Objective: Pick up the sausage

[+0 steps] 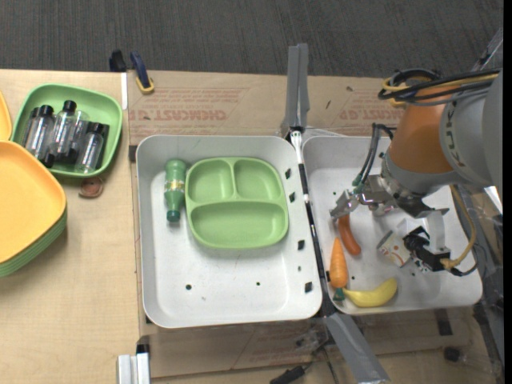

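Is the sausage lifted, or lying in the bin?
Lying. The sausage rests on the right bin floor beside the carrot, with the gripper just above its upper end.

arm low, wrist bent left

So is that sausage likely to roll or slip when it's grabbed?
Probably. The sausage looks rounded and glossy, so it may slip or roll on the right bin's smooth floor. It looks short and plump, so it's likely to stay fairly stiff. The end effector sits just above it.

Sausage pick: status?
Gripper low in right white bin, just above reddish-brown sausage; no hold visible. Sausage flat on bin floor. Orange carrot touches its near end; yellow banana beyond.
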{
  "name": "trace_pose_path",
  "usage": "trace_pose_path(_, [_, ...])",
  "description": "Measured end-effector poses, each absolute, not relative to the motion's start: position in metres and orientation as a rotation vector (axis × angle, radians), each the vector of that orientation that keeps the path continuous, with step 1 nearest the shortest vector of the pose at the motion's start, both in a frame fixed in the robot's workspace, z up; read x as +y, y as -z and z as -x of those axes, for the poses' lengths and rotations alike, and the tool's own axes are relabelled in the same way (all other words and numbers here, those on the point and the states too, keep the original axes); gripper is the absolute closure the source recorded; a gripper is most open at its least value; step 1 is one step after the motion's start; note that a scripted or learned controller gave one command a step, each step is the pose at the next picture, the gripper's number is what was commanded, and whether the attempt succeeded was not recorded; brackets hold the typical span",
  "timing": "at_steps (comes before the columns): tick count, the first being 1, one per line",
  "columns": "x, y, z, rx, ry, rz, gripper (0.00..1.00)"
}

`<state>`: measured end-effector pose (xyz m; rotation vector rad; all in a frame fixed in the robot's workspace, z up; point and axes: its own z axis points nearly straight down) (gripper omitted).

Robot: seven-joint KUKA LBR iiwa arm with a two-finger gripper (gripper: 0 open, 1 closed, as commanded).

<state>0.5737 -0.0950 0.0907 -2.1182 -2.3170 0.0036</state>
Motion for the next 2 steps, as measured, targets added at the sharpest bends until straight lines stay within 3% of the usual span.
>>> trace_pose_path(1, [-0.097,-0.099,-0.573,-2.31,-0.005,2.125,1.0])
trace_pose_path(2, [-0.076,-0.191,-0.502,-2.245,-0.004,2.195,1.0])
